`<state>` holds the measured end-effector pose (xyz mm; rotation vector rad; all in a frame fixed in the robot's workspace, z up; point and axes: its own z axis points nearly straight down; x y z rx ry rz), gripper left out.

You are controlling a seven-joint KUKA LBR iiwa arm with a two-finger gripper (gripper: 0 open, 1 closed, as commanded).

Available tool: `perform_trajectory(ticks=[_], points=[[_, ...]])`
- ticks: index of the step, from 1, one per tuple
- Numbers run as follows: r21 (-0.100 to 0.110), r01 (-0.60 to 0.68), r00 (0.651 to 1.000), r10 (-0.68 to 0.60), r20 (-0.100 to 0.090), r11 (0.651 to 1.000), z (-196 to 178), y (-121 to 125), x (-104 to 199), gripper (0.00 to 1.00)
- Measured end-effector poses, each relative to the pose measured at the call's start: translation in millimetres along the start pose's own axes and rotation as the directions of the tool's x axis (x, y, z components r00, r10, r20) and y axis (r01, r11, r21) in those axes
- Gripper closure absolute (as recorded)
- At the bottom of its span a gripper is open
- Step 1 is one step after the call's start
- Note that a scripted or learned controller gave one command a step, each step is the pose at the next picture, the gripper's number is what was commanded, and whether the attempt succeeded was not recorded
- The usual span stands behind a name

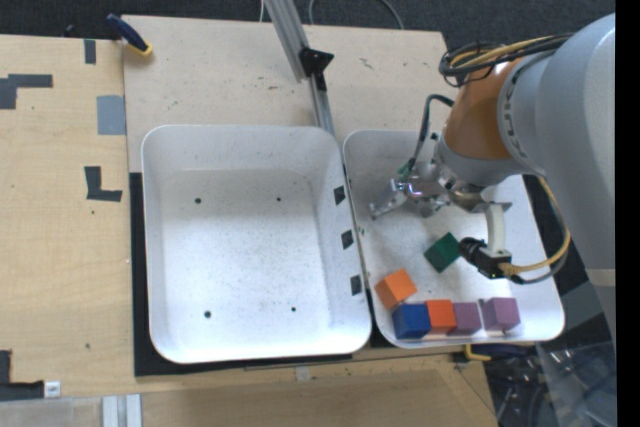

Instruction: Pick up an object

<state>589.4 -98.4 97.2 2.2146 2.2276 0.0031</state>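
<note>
My gripper (408, 194) hangs over the upper middle of the right bin (372, 155), below the grey arm and its orange band. A dark green block (441, 252) lies tilted in that bin, just below and to the right of the gripper and apart from it. An orange block (396, 286) sits lower left of the green one. Along the bin's front wall stand a blue block (411, 319), a second orange block (441, 316) and two purple blocks (467, 317) in a row. I see nothing in the gripper.
The left bin (160, 155) adjoins the right one. A slanted metal pole (285, 10) crosses above the bench toward the bins' shared wall. Cables (520, 260) loop from the wrist over the right bin's right side.
</note>
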Motion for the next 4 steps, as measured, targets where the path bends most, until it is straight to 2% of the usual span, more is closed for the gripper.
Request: perform_trajectory(ticks=[1,2,4], points=[[0.005,-0.004,1.000,0.004,0.001,1.000,6,-5,8,0.00],[0.006,-0.006,1.000,0.006,0.002,1.000,6,-24,-7,0.00],[0.004,-0.005,1.000,0.005,0.001,1.000,6,-23,-5,0.00]])
